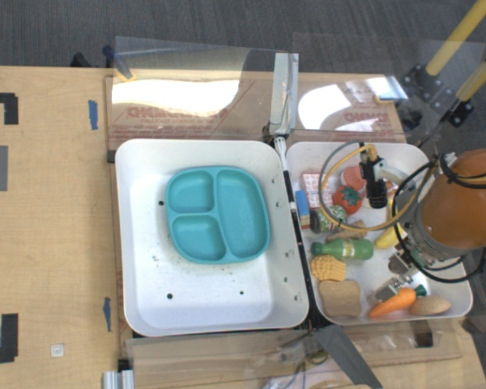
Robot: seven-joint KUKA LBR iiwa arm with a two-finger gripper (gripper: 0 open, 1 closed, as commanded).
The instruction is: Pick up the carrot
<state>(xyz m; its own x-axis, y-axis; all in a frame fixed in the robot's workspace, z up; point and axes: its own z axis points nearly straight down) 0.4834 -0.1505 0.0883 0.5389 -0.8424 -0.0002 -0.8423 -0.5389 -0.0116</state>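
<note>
The carrot (394, 301) is orange with a small green top and lies flat near the front edge of the right bin (458, 298). It sits between a tan bread slice (342, 297) and a pale tan piece (432, 305). My gripper (402, 277) hangs at the end of the grey arm with the orange band (462, 201), directly above the carrot's right half and very close to it. Its metal tip is small and partly in the wrist's shadow. Nothing in the view shows the carrot lifted off the bin floor.
The right bin also holds a green bottle-shaped toy (345, 250), a yellow waffle-like piece (330, 269), a red tomato (350, 199), a red-and-white box (311, 188) and looping yellow and black cables (340, 177). A teal divided plate (219, 215) sits in the left bin (138, 241).
</note>
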